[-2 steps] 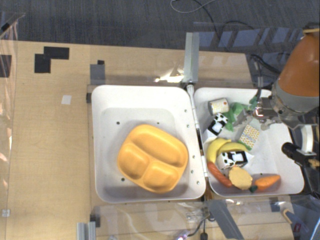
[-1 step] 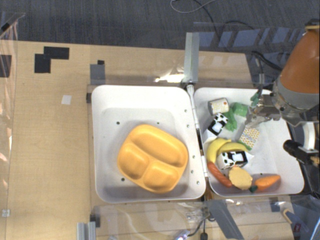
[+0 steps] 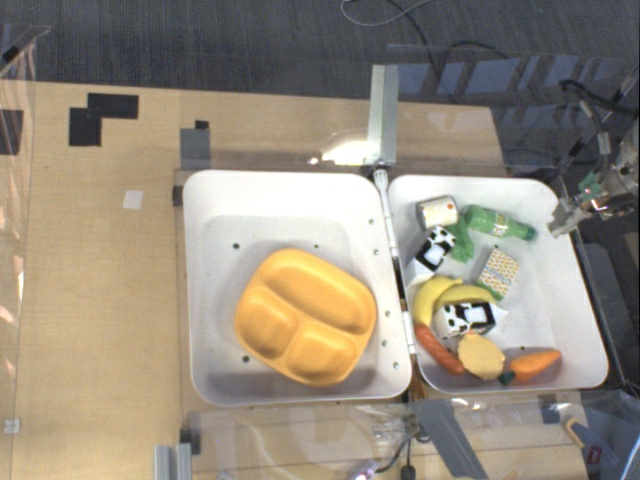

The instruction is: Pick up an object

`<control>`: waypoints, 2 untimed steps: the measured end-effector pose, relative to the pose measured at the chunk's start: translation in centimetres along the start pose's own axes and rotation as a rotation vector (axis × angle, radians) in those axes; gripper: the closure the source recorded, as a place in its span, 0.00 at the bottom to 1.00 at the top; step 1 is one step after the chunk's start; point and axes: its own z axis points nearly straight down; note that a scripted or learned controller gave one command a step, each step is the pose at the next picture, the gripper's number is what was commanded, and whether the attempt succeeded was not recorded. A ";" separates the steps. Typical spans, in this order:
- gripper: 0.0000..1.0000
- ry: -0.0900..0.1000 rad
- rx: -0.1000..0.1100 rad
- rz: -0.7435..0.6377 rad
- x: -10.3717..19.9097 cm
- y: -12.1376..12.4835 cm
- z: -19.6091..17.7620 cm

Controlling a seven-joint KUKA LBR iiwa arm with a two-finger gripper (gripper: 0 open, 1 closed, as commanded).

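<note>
- Dark grey carpet with a black cable lies behind a pale wooden surface (image 3: 100, 298) that carries two shallow white bins side by side.
- At the right edge of the view, just past the far right corner of the right-hand white bin (image 3: 560, 268), sits the hand (image 3: 590, 200); it is small and cluttered with wires, and I cannot tell how it is set.
- Nothing shows in its grip, so I judge the task not yet begun: choosing, reaching, closing and lifting all remain.
- Candidates lie in the right-hand bin, below and to the left of the hand.
- Nearest it is a green plastic bottle (image 3: 497, 224) lying on its side, with a small white cylinder (image 3: 437, 211) and a black-and-white patterned block (image 3: 433, 249) further left.
- Further off, toward the near wall: a patterned flat packet (image 3: 499, 271), a yellow toy banana (image 3: 440, 295), a second black-and-white piece (image 3: 468, 317), a tan round disc (image 3: 480, 357), a red-orange carrot-like piece (image 3: 436, 348) and an orange carrot (image 3: 533, 363), crowded and mostly touching.
- Well away from the hand, the left-hand white bin (image 3: 220, 218) holds a yellow divided plastic tray (image 3: 305, 315), wide and smooth, likely awkward to pinch.
</note>
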 end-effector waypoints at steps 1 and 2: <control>1.00 -0.002 -0.002 0.101 -2.3 -4.4 -14.0; 1.00 -0.006 -0.007 0.094 -2.3 -4.2 -15.1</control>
